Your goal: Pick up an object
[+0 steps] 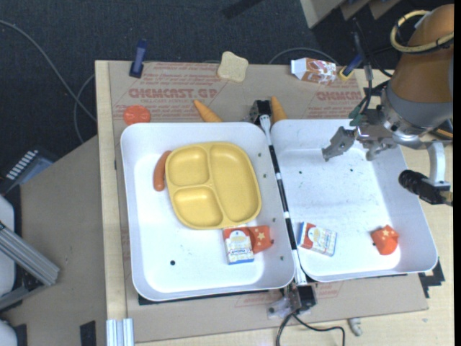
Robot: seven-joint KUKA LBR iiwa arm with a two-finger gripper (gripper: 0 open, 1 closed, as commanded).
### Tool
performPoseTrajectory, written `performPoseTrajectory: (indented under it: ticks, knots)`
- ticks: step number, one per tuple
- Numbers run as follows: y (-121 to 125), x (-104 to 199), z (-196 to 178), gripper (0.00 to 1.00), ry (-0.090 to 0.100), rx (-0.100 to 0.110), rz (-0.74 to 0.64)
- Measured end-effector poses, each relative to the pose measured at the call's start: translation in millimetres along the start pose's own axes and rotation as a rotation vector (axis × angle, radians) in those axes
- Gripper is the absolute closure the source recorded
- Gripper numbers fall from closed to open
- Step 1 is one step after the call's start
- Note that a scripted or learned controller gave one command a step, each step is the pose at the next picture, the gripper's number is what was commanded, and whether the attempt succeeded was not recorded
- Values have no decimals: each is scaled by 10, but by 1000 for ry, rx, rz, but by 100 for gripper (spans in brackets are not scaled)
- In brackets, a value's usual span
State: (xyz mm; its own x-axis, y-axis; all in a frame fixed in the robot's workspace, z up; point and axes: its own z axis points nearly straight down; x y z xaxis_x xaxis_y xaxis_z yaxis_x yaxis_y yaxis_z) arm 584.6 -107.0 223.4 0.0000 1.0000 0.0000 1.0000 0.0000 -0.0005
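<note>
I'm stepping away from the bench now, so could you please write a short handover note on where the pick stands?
Gripper: over the upper part of the right bin, nothing between its fingers.
Right bin: small carton near the front left, orange toy near the front right.
Left bin: yellow divided plate, sausage at its left, another carton in front.
Done: nothing picked.
Left: descend on an object, grasp, lift.
</note>
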Motion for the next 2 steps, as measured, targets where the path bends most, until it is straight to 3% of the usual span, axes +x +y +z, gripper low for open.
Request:
performPoseTrajectory:
  ticks: [1,2]
  knots:
    - [-375,-551,1162,0,0,3,1]
    - [-988,-1024,294,0,-2,-2,2]
